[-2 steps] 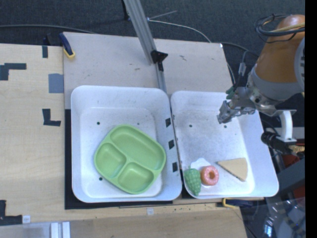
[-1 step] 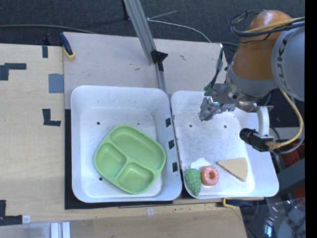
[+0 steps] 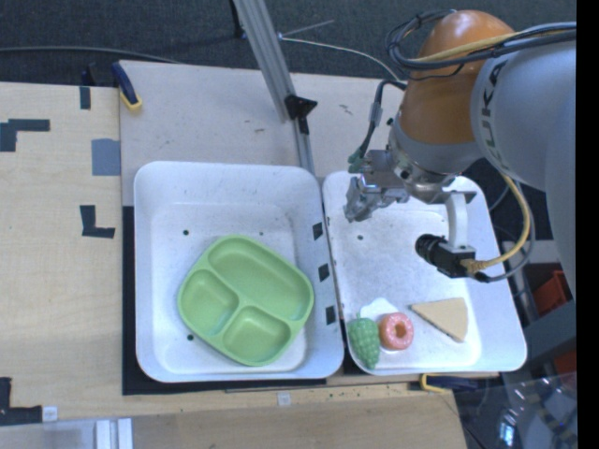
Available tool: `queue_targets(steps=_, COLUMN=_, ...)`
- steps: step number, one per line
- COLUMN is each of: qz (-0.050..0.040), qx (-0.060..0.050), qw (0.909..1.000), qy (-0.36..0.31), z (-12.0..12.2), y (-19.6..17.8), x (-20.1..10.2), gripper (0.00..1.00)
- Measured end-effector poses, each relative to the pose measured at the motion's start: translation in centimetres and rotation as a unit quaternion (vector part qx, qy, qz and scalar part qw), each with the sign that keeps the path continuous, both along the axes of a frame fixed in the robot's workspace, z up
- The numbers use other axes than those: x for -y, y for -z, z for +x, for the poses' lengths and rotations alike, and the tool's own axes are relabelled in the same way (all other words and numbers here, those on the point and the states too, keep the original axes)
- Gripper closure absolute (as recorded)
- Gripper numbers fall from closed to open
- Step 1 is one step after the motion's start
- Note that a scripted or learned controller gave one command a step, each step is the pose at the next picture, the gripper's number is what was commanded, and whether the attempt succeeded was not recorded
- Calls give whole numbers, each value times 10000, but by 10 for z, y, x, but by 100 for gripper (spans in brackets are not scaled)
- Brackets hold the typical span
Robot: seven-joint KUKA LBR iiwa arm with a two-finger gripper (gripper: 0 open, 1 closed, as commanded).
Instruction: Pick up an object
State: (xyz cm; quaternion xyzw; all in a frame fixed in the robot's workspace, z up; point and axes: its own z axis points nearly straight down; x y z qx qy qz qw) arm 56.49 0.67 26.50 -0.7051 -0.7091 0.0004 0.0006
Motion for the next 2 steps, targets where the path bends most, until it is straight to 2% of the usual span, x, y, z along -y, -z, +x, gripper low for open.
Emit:
queue_targets(steps=1, qz=-2, qx=0, qw=10000, qy=0, z=27, y=17, x=-47, gripper=100)
queue_targets(steps=2, qz=-3, qx=-9, qw=10000, qy=2, z=26, y=32, x=-91, gripper=100)
